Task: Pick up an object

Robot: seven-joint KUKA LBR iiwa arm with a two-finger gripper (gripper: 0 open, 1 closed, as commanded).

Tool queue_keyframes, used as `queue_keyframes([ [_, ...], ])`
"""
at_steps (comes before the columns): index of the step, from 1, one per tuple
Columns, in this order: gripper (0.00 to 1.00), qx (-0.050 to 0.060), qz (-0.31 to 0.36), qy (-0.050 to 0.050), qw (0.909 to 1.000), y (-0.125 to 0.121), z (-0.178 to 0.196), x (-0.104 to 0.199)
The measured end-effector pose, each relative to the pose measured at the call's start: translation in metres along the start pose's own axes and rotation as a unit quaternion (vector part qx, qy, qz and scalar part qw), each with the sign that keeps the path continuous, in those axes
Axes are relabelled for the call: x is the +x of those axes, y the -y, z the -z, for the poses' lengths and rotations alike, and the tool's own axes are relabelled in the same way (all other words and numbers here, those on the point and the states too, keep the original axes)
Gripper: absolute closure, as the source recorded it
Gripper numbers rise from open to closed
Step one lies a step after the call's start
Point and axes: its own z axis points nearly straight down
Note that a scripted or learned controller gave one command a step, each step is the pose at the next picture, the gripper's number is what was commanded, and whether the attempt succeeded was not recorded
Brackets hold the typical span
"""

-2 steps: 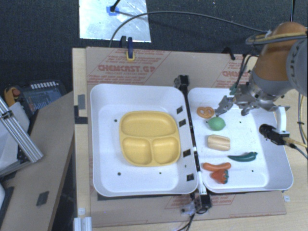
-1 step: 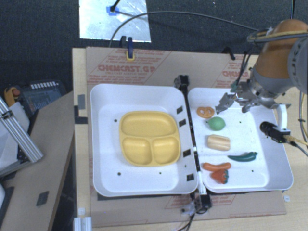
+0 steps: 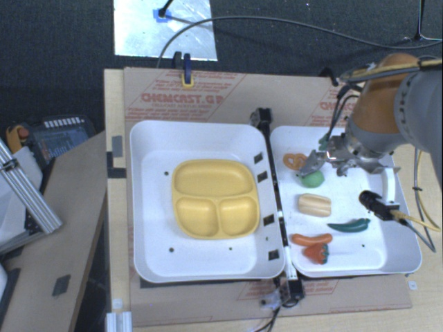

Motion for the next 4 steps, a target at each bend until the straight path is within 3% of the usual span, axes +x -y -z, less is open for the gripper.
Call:
queue_keyframes([
  [1,0.0,0.0,0.0,0.0,1.0,0.0,-0.051,0.0],
  [2,1.0,-0.002,0.0,0.001,1.0,-0.001,-0.038,0.0],
  [4,1.0,-0.005,0.001,0.001,1.0,-0.004,0.081,-0.011],
])
